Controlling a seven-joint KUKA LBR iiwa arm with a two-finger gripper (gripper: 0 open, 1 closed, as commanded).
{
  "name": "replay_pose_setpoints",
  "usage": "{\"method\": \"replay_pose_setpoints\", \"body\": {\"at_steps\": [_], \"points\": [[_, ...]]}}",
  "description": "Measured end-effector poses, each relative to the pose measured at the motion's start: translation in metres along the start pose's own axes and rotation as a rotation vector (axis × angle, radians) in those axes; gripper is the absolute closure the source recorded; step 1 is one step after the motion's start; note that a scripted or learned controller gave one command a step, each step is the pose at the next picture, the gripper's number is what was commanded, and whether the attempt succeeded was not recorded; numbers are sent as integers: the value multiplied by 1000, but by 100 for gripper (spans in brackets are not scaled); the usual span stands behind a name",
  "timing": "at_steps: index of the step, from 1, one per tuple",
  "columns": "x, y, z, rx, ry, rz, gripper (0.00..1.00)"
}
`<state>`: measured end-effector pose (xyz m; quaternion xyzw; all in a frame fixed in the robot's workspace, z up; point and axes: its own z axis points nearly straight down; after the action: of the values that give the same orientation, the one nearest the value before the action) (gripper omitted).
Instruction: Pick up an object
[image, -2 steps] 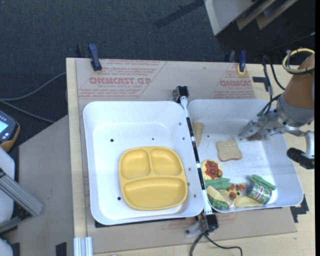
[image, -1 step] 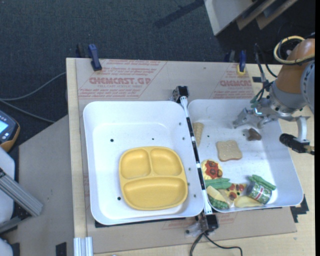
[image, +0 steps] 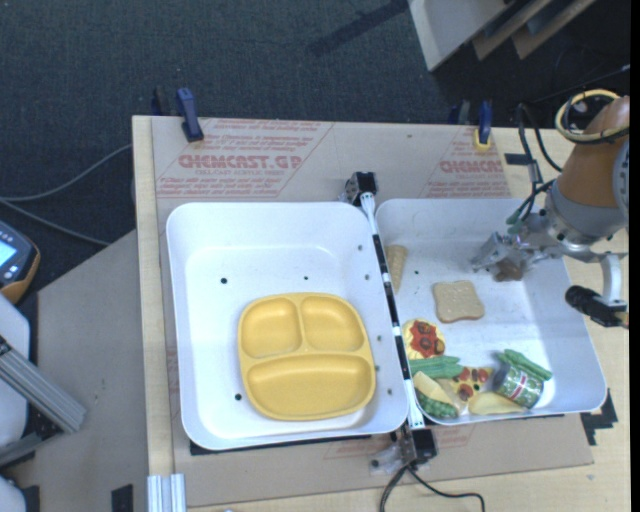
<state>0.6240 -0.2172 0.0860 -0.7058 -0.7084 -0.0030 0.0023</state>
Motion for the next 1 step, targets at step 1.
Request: {"method": "replay_pose_setpoints", "body": {"at_steps": [1], "points": [[-2, 1, -10, -2, -6, -1, 100]]}}
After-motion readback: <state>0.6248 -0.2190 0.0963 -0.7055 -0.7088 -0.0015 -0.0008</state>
